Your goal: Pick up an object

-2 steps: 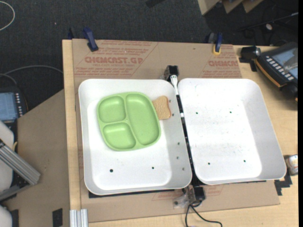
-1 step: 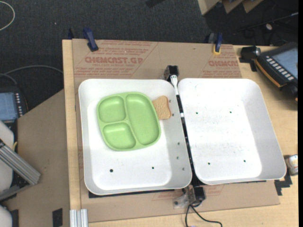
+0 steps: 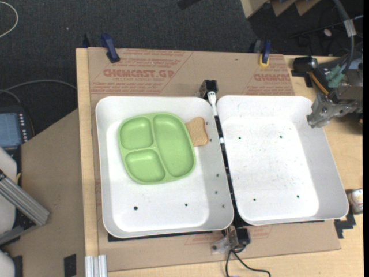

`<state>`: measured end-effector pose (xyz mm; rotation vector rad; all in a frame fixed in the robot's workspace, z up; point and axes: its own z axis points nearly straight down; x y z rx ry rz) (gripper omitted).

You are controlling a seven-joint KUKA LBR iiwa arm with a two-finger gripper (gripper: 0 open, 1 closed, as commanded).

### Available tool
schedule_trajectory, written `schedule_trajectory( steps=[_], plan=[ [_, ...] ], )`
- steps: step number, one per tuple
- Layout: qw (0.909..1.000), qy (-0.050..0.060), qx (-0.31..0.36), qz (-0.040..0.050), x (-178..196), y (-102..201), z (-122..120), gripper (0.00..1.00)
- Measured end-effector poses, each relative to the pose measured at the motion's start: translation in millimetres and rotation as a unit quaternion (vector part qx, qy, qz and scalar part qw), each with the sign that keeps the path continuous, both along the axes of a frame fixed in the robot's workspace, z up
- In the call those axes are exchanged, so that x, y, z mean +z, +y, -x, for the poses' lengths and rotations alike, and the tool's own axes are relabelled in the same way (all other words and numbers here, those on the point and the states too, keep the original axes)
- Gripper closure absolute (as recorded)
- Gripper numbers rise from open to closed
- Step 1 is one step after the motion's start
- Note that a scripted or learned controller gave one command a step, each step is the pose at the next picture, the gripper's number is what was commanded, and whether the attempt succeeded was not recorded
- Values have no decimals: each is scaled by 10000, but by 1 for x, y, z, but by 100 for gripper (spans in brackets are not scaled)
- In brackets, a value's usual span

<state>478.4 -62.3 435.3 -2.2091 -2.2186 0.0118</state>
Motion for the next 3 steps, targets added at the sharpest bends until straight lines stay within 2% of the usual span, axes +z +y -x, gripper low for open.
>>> schedule_trajectory(
  steps=[1, 2, 3],
  plan=[
    [10000, -35, -40, 10, -46, -31, -1, 100],
    [10000, -48, -38, 10, -60, -67, -2, 100],
    [9999, -105, -36, 36, -20, -104, -23, 100]
  ],
)
